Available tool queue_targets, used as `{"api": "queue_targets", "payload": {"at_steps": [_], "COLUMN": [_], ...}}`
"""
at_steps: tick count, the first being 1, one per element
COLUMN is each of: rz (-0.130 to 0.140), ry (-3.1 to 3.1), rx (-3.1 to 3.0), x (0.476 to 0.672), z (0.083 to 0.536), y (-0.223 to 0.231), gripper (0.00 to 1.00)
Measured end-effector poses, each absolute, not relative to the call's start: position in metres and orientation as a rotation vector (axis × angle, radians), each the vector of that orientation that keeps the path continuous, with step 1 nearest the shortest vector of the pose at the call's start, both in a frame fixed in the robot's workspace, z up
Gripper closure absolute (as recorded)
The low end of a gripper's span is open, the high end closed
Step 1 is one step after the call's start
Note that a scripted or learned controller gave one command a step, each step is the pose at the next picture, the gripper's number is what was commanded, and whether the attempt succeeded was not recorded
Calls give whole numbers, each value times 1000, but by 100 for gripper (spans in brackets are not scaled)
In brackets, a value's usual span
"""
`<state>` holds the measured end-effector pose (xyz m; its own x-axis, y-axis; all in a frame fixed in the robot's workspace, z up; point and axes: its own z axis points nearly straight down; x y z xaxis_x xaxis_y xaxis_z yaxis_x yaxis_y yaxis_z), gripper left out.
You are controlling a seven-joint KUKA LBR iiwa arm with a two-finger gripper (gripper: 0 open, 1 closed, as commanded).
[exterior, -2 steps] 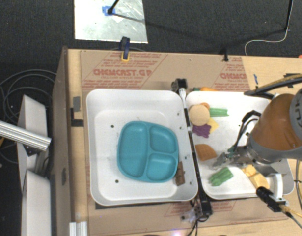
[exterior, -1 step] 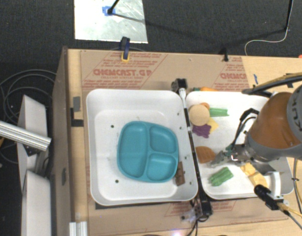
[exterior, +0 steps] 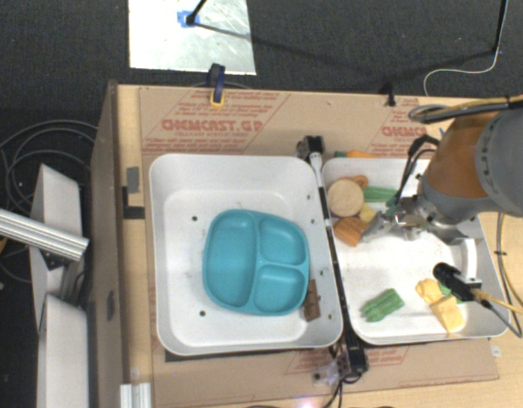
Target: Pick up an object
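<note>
Two white bins (exterior: 244, 177), one blue plate (exterior: 257, 262), one green toy (exterior: 382, 304)

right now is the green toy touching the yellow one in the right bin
Apart. The camera view shows bare white bin floor between the green toy and the yellow toy.

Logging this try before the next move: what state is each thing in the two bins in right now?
Blue divided plate: flat, upright, in the left bin.
Round tan piece: in the right bin, near its top left corner.
Orange piece: lying just below the tan piece.
Green piece: lying loose near the bin's front.
Yellow piece: lying at the front right.
Gripper: low in the right bin beside the orange piece; grip unclear.
</note>
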<state>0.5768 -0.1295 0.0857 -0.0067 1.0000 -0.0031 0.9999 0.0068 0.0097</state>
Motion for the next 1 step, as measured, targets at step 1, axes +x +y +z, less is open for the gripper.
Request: {"api": "queue_targets", "payload": {"at_steps": [1], "rz": [-7], "ry": [2216], "rx": [2232], "x": [482], "z": [84], "y": [-183], "gripper": [0]}}
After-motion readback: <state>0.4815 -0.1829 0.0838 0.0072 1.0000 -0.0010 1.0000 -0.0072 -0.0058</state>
